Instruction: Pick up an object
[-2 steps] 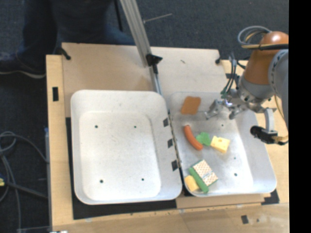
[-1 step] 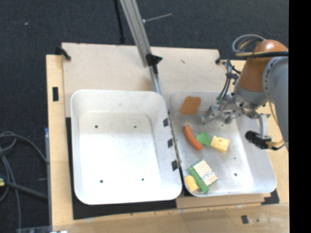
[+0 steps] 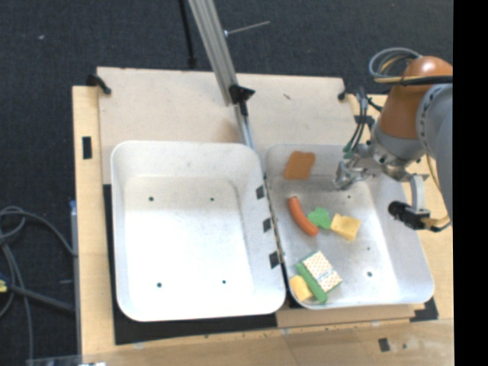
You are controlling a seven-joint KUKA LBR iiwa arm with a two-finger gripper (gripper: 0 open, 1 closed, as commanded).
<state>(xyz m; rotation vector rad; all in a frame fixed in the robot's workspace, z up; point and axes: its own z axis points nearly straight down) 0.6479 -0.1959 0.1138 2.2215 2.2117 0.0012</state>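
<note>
Nearby, end effector (image 3: 347, 175) low in right bin (image 3: 396, 269), grip state unclear, orange block (image 3: 300, 165) just left.

- Even, soft overhead light; white bins (image 3: 191, 227) bright, nearly washed out.
- Shadows faint, short.
- Dark floor (image 3: 46, 36) grainy.
- Overall softness, low resolution; small details blurred.

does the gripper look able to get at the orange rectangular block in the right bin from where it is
Probably yes. The gripper hangs over the right bin, with the orange rectangular block lying flat just to its left. Nothing sits between them; the orange sausage-shaped toy lies nearer the camera, apart.
</note>
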